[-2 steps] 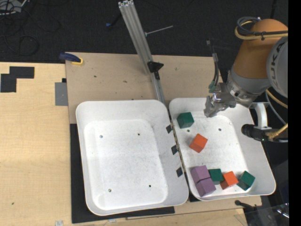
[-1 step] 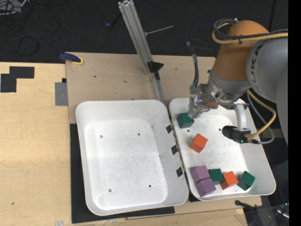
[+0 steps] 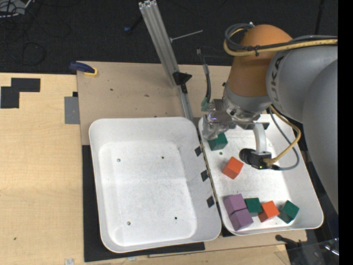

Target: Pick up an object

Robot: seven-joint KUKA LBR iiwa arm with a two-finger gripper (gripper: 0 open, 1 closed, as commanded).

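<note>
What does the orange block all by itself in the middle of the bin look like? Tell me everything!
The orange block is a small cube with flat faces and sharp edges, a bright orange-red all over, and looks solid and matte. It lies on the floor of the right white bin, turned cornerwise to the bin's walls. Nothing touches it: the dark green block under the tool sits apart above it in the view, and the purple, green and orange blocks sit apart along the near wall.

My own wrist hides the far end of the right bin, and my end effector partly covers a green block.
</note>
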